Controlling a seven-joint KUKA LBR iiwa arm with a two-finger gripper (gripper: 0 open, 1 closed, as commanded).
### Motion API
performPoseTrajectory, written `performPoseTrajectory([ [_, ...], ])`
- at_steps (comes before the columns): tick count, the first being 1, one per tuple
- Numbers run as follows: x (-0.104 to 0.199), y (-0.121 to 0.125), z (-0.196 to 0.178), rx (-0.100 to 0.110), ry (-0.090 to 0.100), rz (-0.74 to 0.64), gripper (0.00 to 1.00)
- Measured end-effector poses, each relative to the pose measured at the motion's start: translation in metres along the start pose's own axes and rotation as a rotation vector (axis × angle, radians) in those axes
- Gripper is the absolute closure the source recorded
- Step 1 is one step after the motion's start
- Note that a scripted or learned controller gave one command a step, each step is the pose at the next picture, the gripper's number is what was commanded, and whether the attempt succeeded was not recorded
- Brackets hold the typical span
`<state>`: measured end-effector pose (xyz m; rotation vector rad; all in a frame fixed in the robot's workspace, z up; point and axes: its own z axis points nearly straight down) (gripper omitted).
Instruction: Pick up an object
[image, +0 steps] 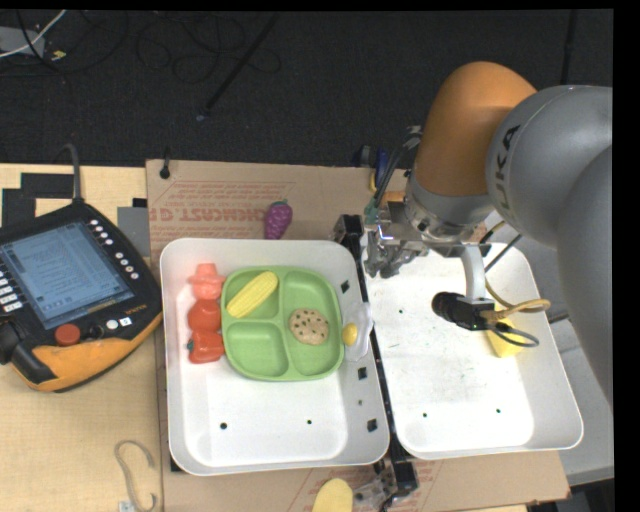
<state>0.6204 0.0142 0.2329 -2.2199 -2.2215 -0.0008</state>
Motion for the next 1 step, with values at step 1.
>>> performPoseTrajectory([
  [1, -0.0053, 0.0043, 0.0149, 0.003, -0.002, 0.001, 1.00],
])
